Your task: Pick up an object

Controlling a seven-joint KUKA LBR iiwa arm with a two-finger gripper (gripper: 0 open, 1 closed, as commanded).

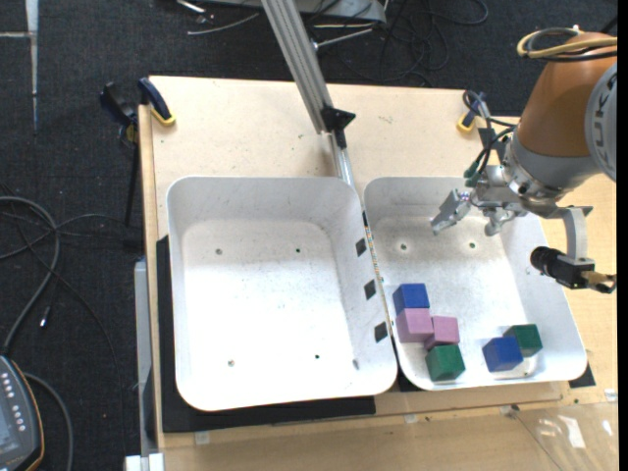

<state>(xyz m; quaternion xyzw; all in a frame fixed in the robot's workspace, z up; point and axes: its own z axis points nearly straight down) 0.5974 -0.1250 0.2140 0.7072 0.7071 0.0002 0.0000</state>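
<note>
My gripper [472, 217] hangs over the back part of the right bin [422, 196], open, with nothing between its fingers. Several small blocks lie toward the bin's front. A blue block [411, 296] sits against a pink block [414, 323], and a second pink block [444, 331] touches that one. In front of these lies a green block [445, 362]. At the front right corner are another blue block [502, 353] and another green block [525, 339]. The gripper is well behind all of them.
The left bin [260, 287] stands beside the right one, sharing a raised middle wall. A slanted metal bar [299, 52] reaches down to the bins' back edge. Clamps sit at the bench's back corners. Cables lie on the floor around.
</note>
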